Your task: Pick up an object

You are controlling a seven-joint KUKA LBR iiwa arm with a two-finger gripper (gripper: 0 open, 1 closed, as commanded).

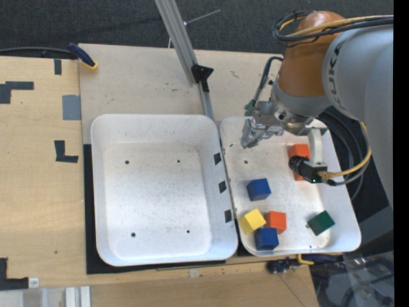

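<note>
Currently the gripper hangs over the right bin's back-left corner — finger state cannot be judged. Nearest block lies just below, apart from the others. Recommend centring over it, descending square — avoiding the front cluster.

I see two bins side by side on the bench: the left bin and the right bin. In the right bin, one cube lies near the middle. Three cubes sit close together at the front, maybe touching. Another block lies to their right. One more block is behind, partly hidden by the arm. The gripper is over the back left corner of the right bin.
</note>
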